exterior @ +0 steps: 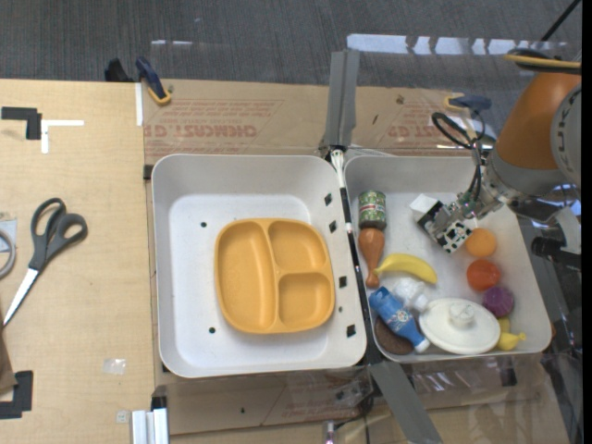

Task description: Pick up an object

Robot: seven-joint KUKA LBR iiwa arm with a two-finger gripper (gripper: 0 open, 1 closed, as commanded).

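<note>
The right bin holds several small objects: a green-labelled can, a brown drumstick-shaped piece, a yellow banana, a blue-labelled bottle, a white lid-like dish, an orange fruit, a red-orange fruit and a purple fruit. My gripper hangs over the upper right part of this bin, just left of the orange fruit. I see nothing held in it.
The left bin holds a yellow divided plate. Scissors lie on the wooden bench at the left. A grey divider stands behind the bins. The arm's orange band is above the right bin's far corner.
</note>
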